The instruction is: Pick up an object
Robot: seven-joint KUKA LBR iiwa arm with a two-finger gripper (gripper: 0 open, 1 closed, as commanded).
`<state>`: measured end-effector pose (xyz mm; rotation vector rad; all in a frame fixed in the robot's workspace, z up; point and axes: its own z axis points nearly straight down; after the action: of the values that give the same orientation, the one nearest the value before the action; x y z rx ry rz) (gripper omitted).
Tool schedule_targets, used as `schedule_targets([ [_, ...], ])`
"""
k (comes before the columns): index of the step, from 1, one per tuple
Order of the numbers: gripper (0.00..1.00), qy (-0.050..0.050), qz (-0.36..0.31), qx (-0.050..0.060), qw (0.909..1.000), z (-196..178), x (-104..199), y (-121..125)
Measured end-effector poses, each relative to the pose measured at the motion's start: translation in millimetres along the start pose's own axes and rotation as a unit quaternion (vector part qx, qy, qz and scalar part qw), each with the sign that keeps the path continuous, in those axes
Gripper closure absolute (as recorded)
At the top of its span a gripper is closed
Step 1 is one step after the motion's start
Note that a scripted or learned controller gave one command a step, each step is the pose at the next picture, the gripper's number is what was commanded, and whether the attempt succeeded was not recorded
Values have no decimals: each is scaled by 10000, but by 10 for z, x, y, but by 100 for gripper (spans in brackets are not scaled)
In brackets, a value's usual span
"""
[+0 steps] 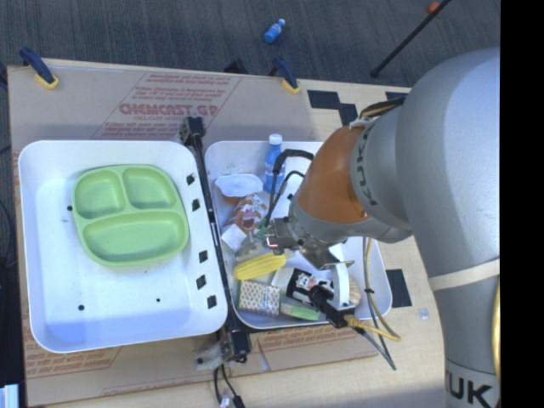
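The right bin holds a heap of small things: a blue bottle at the back, a white cup, a reddish packet, a yellow banana-like piece, a patterned box and a green pen at the front. My gripper hangs low over the middle of this heap, just above the yellow piece and beside the reddish packet. The grey arm with its orange band covers the bin's right half. Nothing shows as lifted.
The left bin carries a green divided plate in its back half. A black-clipped divider runs between the bins. Blue clamps grip the cardboard's far edge. A small blue object lies on the floor beyond.
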<state>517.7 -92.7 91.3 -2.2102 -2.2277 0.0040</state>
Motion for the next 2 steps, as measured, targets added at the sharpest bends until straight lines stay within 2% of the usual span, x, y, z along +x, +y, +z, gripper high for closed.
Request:
schedule_targets([
  [1, 0, 2, 19, -12, 10000, -106, -87, 556],
  [2, 100, 8, 3, -5, 10000, -204, -86, 556],
])
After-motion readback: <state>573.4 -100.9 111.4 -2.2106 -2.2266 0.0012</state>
